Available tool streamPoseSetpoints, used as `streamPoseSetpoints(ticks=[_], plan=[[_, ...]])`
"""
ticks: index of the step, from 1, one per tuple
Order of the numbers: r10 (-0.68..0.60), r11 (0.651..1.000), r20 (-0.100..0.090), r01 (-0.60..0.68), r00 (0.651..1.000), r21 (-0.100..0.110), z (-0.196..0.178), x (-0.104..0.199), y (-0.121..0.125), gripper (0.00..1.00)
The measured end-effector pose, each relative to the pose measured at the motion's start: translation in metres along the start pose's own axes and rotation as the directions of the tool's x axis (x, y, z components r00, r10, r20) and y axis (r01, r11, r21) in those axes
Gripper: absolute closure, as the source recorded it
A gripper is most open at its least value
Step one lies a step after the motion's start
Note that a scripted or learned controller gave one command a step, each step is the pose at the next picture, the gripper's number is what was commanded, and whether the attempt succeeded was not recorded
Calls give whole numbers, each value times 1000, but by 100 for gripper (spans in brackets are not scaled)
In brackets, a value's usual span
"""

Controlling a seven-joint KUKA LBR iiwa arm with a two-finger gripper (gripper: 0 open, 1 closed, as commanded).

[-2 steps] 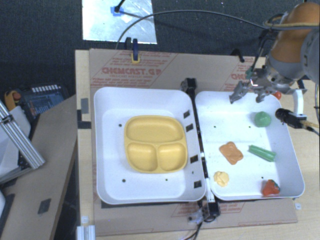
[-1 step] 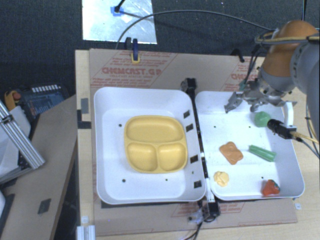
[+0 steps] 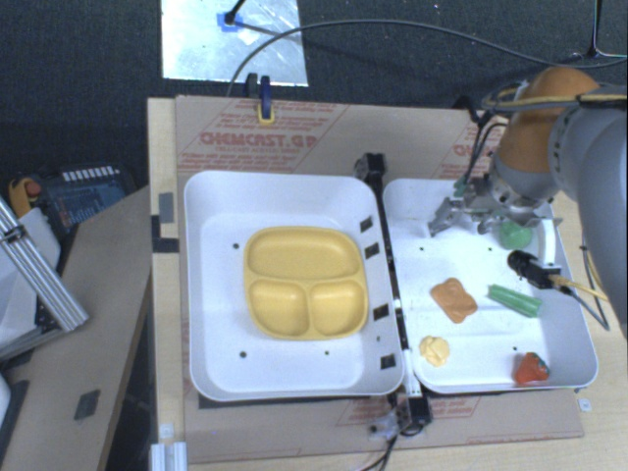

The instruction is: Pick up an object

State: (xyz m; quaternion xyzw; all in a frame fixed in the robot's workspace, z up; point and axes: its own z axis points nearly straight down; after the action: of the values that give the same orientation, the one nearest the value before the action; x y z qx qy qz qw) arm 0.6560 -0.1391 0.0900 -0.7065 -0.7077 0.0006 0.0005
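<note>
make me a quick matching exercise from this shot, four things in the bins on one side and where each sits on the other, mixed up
Things:
1. yellow divided tray
2. green stick-shaped piece
3. red piece
4. pale yellow lump

Places:
A. right bin, near right corner
B. right bin, near left corner
C. middle of the left bin
D. right bin, just right of the orange-brown piece

Pairs: 1-C, 2-D, 3-A, 4-B
</note>
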Motion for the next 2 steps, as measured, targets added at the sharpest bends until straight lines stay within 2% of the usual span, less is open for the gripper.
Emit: streamPoseSetpoints(ticks=[1, 2], plan=[[0, 1000, 1, 0, 1000, -7, -14, 0, 2, 100], [0, 1000, 1, 0, 1000, -8, -78, 0, 0, 100]])
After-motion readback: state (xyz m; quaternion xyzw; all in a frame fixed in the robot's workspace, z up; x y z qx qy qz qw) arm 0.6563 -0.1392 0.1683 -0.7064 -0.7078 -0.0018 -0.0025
